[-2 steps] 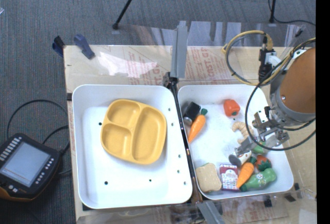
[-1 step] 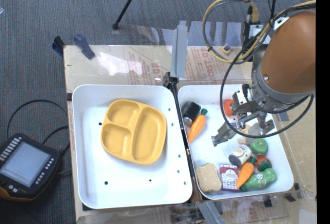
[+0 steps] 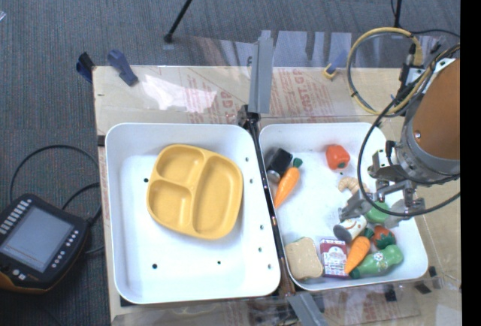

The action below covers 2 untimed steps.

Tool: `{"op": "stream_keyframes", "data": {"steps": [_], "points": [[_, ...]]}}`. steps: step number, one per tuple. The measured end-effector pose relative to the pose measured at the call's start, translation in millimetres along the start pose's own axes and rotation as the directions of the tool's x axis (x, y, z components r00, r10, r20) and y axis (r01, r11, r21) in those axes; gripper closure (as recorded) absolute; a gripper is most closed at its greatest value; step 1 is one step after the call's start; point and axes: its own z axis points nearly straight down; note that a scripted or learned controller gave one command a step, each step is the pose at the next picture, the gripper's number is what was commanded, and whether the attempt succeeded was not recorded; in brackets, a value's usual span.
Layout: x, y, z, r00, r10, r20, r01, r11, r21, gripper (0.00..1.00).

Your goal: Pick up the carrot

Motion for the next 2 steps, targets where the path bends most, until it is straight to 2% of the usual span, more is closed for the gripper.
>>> {"op": "stream_keyframes", "data": {"steps": [1, 2], "points": [[81.4, 0.3, -33.8, 0.953, -0.303, 0.0, 0.303, 0.953, 0.005, 0.0], [80.6, -0.3, -41.8, 0.955, -0.297, 0.006, 0.296, 0.955, 0.005, 1.0]]}}
